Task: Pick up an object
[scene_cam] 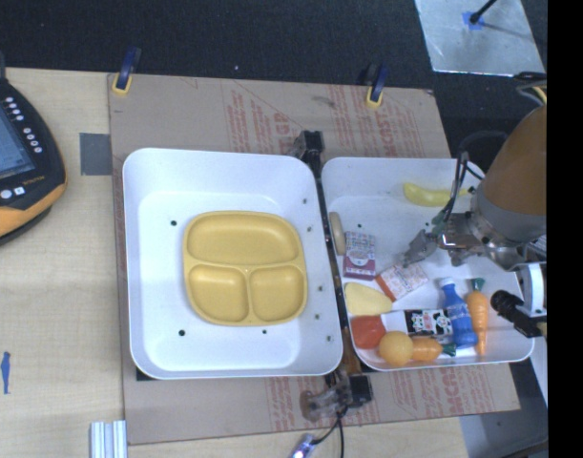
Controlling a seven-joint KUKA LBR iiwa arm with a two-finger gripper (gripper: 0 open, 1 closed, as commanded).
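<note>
We can see the gripper (417, 247) hanging low in the right bin (386, 175), fingers spread and holding nothing, just above the red-and-white packet (403, 281). Crowding round that packet: a small carton (360, 254), yellow wedge (366, 300), blue bottle (457, 315), carrot (478, 317). A banana (426, 195) sits further up.

Robotics lab: teach pendant (14, 165), clamped board (272, 113)

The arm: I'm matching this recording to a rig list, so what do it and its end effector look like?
The arm enters from the view's right as a rounded body, orange-brown on top over a grey metal collar. A thin dark cable runs along it. The end effector is small, dark grey metal, over the right bin.
</note>
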